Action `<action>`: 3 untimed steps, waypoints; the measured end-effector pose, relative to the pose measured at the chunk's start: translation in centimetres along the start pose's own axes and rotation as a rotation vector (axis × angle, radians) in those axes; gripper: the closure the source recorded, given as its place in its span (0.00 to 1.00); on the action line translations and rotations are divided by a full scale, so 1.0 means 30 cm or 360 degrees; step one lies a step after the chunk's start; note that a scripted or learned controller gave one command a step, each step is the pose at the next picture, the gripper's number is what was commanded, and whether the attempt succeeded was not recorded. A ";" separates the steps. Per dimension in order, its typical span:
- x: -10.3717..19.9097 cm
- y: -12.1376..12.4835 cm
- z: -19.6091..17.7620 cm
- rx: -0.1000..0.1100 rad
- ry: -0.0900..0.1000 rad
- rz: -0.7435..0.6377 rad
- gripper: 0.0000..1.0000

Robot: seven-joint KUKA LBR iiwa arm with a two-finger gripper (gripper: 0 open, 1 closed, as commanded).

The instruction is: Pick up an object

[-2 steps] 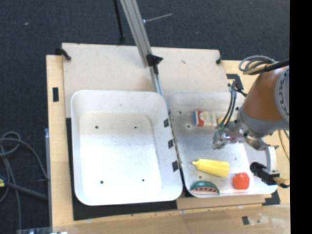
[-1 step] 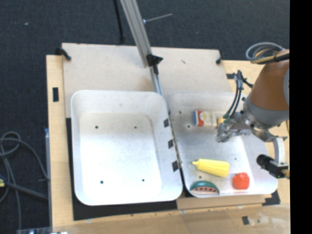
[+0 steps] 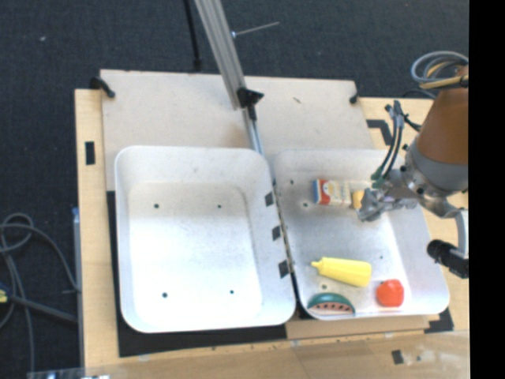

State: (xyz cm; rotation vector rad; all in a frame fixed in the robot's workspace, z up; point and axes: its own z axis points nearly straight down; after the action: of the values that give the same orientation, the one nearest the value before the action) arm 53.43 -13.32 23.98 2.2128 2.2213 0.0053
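Nearest the lens, a watermelon slice point(image 3: 331, 305) lies at the right bin's point(image 3: 410, 235) front rim, beside an orange-red ball point(image 3: 390, 293) and a yellow bottle point(image 3: 343, 271). Further back lies a small carton point(image 3: 331, 192) (white, red and blue label), with the gripper point(image 3: 369, 208) just beside its right end.

A small carton point(image 3: 331, 192) with a red-and-white label lies on its side near the right bin's point(image 3: 316, 235) far edge. Yellow bottle point(image 3: 343, 271), orange ball point(image 3: 390, 293) and, apparently, a watermelon slice point(image 3: 331, 305) lie along its near edge.
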 end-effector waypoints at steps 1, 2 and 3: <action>0.160 0.068 0.033 0.0008 0.0003 -0.0003 1.00; 0.358 0.113 0.017 0.0008 0.0006 -0.0007 1.00; 0.531 0.200 0.035 0.0008 0.0005 -0.0004 1.00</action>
State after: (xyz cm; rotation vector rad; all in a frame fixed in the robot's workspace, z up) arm 59.37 2.63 22.95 2.2142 2.2281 0.0028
